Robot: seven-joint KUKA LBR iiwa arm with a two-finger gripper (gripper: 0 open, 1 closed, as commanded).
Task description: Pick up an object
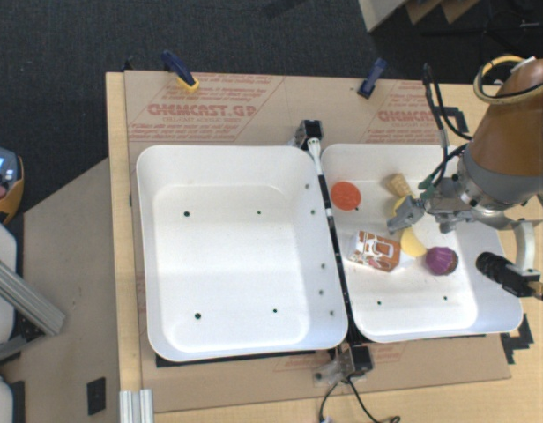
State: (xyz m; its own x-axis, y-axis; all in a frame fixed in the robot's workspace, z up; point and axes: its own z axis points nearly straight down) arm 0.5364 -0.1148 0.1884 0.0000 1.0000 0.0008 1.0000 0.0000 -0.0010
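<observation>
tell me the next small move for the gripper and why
Probably a short drop straight down. The gripper hangs over the right bin, right above the yellow piece, with nothing seen between its fingers. The purple ball and the packet lie close by, so sideways travel risks knocking them.

My arm enters from the right, orange band above the wrist, end effector (411, 216) low over the right bin (377, 311). It sits just above a yellow piece (412, 241) — finger state not readable. Also in that bin: orange round object (345, 196), tan piece (397, 184), red-and-white packet (377, 251), purple ball (441, 260). Left bin (166, 324) beside it — both on the cardboard-covered counter (210, 104), blue clamps (181, 69) at the far edge.
</observation>
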